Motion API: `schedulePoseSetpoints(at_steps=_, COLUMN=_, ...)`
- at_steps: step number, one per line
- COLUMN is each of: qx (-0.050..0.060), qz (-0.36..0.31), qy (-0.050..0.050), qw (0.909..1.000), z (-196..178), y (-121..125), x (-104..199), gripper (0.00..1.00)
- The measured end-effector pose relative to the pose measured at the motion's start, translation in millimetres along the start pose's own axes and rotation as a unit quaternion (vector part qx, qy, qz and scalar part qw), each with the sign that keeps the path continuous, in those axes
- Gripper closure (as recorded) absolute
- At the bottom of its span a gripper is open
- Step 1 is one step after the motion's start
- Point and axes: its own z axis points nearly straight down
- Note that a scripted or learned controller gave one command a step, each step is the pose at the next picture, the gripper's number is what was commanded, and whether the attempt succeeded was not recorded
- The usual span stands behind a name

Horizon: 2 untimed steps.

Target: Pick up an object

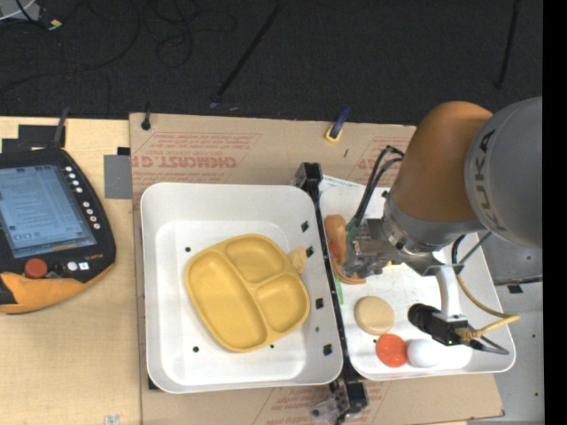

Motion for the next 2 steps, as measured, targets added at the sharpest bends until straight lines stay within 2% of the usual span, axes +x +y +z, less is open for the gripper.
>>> schedulePoseSetpoints(at_steps=1, qx=0.0, qz=0.002, qy=0.0, qw=1.0, z=-3, y=-7, x=0, gripper=1.0)
schedulePoseSetpoints(at_steps=2, qx=-0.001, qz=0.0, qy=0.0, qw=1.0, z=-12, y=4, x=8, gripper=1.0)
